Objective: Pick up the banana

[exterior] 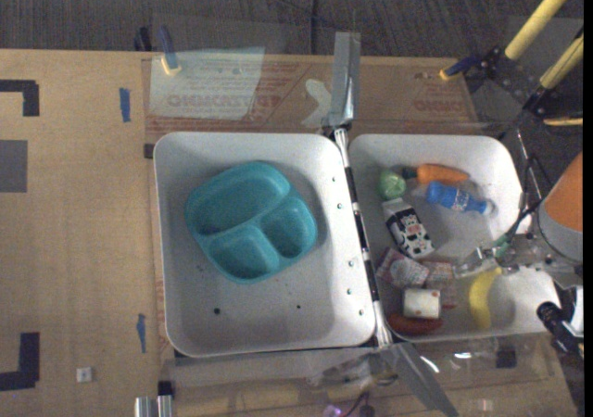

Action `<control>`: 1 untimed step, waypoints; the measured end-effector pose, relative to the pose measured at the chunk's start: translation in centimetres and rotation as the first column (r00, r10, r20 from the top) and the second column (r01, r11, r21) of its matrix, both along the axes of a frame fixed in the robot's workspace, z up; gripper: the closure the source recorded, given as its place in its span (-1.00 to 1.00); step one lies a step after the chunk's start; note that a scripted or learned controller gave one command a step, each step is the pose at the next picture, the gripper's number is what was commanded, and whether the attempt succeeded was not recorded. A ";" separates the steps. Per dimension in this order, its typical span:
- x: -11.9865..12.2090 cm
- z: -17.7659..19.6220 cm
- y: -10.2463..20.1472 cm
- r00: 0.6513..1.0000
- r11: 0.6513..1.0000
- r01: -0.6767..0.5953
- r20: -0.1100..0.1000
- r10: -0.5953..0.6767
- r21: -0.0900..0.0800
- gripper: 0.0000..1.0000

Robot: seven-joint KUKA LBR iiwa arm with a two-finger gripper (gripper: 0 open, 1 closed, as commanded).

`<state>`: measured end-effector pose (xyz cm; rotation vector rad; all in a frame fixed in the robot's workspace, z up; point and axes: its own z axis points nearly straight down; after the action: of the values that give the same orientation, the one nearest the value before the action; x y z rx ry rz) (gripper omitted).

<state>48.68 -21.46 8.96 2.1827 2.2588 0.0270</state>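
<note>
— Yellow is the thing to look for: where is the banana?

— Low in the right bin, near its front right corner, lying on the white floor. The pincer sits just above it in the view, at the end of the arm coming in from the right, so my guess is that it is lining up over the fruit.

— Is it holding anything?

— I cannot tell. The tip is a small tangle of metal and wire against the bin, and nothing shows whether it is wide or narrow. The banana looks free on the floor of the bin.

— What crowds it?

— A white cylinder and a crumpled wrapper lie just to its left; a blue bottle, an orange carrot and a green ball lie further back, well apart. The teal divided plate sits alone in the left bin.

— Anything cut off?

— The arm's orange band runs off the right edge, and the banana's upper end is partly masked by the pincer.
</note>
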 end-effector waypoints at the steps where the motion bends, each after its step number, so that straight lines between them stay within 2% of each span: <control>1: -0.1 1.0 -0.5 1.000 1.000 0.006 0.003 -0.006 -0.012 1.00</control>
<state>48.60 -22.00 9.93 2.1817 2.2445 0.0165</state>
